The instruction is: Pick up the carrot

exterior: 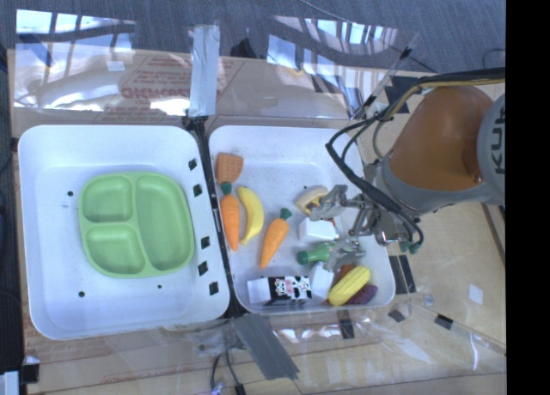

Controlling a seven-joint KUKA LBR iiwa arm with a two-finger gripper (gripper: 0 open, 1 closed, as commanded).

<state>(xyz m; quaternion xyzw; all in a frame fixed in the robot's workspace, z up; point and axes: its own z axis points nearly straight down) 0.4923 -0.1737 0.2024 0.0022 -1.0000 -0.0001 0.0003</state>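
Arm body: grey KUKA arm (492, 140), rounded casing, part of a dark letter marking on it
Band: broad orange dome-shaped band (438, 140)
Cables: thin black looping cables (361, 131)
Gripper: small metallic two-finger gripper (348, 223), grey and silver linkage parts

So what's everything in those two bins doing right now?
Green divided plate: flat in the left bin, nothing on it.
Carrot by the divider: lying flat, untouched.
Second carrot: lying tilted, untouched.
Banana: lying beside the first carrot.
Corn cob: lying in the near right corner.
Cow-print carton: on its side.
Gripper: low over the right bin's clutter, away from both carrots.
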